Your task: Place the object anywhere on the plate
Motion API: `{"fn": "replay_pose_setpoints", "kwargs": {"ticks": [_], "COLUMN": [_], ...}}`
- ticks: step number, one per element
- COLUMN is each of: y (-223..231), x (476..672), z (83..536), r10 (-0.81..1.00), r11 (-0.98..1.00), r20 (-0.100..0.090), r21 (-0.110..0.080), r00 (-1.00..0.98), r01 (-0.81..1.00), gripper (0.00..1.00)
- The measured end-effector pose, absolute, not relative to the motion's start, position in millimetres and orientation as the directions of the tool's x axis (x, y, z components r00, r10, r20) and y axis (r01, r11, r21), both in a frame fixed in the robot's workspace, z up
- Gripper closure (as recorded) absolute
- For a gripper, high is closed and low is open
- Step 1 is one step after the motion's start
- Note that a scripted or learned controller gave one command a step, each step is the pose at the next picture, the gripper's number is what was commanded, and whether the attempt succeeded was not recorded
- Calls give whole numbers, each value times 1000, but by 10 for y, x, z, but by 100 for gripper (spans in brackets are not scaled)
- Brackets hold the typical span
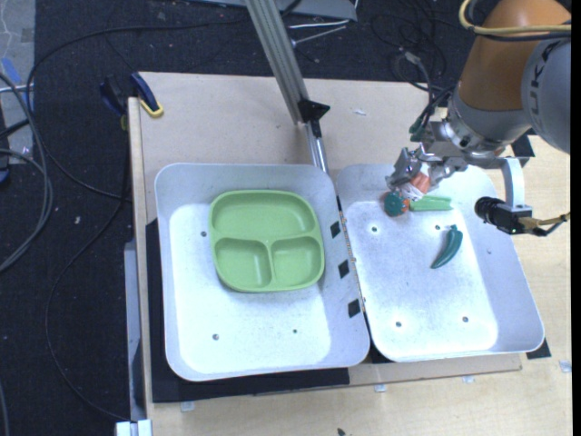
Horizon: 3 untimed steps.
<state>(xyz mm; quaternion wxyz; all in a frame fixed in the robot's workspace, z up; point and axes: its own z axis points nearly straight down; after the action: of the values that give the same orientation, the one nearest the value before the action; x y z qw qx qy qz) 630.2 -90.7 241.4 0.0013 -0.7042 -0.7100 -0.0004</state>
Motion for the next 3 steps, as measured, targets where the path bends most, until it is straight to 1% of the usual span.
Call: {"fn": "replay_pose_setpoints", "kwargs": {"ticks": [1,3], "y": [-430,652], "x": [6241,6041], "z": [2469,2212], "r10": [1000,1000], "r11": [7,8], "r20": [2,1], "r21": [-1,-2], "r00": [-7,-8], "r01": [1000,1000], "gripper": [100,100]}}
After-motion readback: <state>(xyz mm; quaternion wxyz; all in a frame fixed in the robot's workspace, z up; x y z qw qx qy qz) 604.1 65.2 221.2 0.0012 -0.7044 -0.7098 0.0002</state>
